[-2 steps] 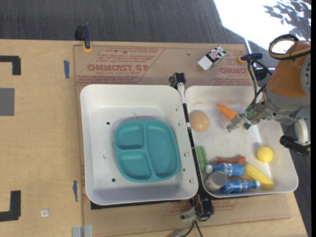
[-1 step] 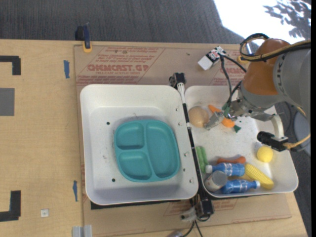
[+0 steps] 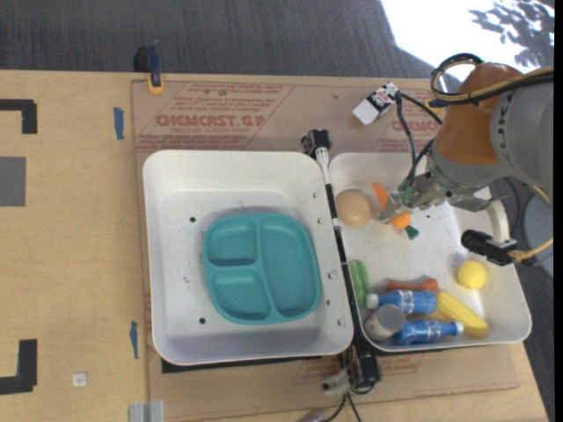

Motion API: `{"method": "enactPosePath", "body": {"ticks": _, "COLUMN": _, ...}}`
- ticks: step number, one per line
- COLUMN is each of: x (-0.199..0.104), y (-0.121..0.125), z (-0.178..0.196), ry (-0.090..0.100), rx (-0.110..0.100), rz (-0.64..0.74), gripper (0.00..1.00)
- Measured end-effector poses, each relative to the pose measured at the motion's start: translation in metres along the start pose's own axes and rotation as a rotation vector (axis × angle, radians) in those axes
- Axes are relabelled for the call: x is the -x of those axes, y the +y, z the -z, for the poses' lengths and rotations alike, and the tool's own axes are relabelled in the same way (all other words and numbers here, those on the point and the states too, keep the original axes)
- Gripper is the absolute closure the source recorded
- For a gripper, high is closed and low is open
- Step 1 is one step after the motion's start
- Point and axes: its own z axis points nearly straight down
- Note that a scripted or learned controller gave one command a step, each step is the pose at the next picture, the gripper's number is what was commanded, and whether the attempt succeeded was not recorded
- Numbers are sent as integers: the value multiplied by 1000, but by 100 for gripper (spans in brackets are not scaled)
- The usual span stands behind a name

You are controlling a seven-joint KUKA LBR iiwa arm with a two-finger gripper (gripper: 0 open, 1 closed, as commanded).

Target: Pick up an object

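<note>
Bench: left bin (image 3: 167,192) holds teal tray (image 3: 260,267); right bin (image 3: 510,319), bottles (image 3: 413,303), corn (image 3: 462,311).

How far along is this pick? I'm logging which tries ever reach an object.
Done: the arm has reached into the right bin, and the gripper is low beside the orange carrot-like piece near the tan ball. In hand: closing in on that piece; a grasp cannot be confirmed. Left: gripping and lifting. The teal tray sits in the left bin.
</note>
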Motion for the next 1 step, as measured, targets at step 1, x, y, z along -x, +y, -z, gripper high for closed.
{"method": "enactPosePath", "body": {"ticks": 1, "x": -61, "y": -34, "z": 89, "ry": 3, "rx": -7, "rz": -97, "gripper": 100}}
